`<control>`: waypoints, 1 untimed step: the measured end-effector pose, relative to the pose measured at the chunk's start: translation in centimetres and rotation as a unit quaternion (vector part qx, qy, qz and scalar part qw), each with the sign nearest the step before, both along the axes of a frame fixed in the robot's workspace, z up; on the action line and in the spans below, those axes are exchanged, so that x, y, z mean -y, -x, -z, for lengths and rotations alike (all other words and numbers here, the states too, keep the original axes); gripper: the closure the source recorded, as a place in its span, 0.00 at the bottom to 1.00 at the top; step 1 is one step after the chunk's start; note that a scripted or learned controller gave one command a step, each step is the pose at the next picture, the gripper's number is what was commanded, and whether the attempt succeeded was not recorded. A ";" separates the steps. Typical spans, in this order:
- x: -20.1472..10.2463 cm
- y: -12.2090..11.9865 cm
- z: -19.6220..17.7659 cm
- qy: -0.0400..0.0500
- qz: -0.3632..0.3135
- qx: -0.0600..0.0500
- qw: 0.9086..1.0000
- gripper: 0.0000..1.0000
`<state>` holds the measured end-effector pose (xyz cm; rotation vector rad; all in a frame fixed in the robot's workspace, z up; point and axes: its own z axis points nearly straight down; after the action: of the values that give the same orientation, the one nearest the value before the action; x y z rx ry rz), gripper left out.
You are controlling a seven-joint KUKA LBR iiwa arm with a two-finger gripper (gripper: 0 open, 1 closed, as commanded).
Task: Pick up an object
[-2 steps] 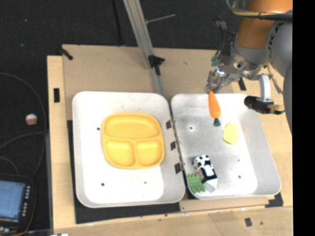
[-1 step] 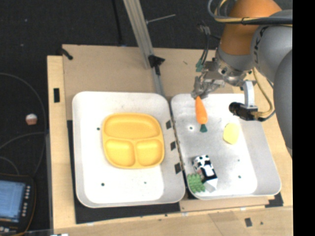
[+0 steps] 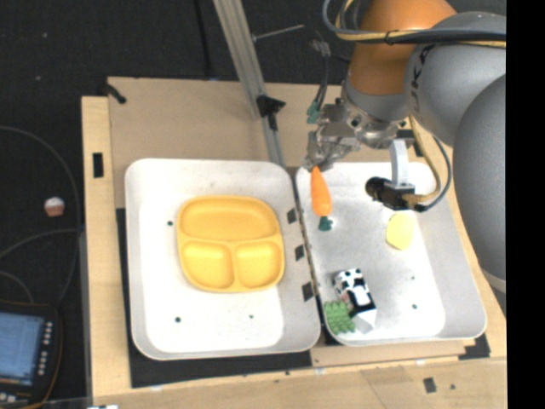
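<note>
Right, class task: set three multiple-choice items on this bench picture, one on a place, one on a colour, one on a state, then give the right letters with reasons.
1. Where does the yellow divided tray lie?
A. in the left bin
B. in the right bin
C. on the bare bench

2. What colour is the body of the toy carrot?
A. blue
B. orange
C. white

3. How does the carrot sit relative to the pincer?
A. at the far left of the left bin
B. on top of the tray
C. just beneath the pincer, at the right bin's upper left

Answers:
1. A, the tray rests in the middle of the left bin.
2. B, its body is orange with a green end.
3. C, the carrot's top meets the pincer tip inside the right bin.
</note>
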<state>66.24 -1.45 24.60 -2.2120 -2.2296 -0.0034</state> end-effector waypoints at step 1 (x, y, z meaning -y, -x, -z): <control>-4.9 1.6 1.1 0.001 0.001 -0.001 1.000 1.00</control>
<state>64.67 3.41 23.52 -2.2132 -2.2280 0.0004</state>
